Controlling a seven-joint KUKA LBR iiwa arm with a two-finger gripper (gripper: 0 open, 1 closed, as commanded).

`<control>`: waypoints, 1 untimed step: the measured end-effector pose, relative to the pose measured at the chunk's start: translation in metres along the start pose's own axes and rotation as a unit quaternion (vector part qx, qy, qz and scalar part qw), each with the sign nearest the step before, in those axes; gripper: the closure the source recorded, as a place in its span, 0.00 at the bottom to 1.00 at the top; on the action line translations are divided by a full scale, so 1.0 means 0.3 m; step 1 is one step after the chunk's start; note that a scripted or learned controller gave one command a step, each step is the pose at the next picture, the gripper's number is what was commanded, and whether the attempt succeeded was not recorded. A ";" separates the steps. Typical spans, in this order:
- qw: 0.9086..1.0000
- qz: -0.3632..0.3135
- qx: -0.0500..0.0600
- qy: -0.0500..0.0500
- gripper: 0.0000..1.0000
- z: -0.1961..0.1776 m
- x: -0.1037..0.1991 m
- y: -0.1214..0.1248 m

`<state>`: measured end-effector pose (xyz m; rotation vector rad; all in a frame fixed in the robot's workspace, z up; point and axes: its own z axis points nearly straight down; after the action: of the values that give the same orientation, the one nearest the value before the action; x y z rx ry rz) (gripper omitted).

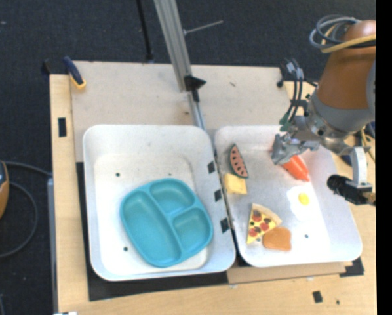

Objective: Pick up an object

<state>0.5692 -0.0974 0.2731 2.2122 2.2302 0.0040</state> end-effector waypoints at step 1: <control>1.000 0.000 0.000 0.000 1.00 0.014 0.207 0.008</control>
<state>0.5711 -0.0352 0.2691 2.2126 2.2297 0.0028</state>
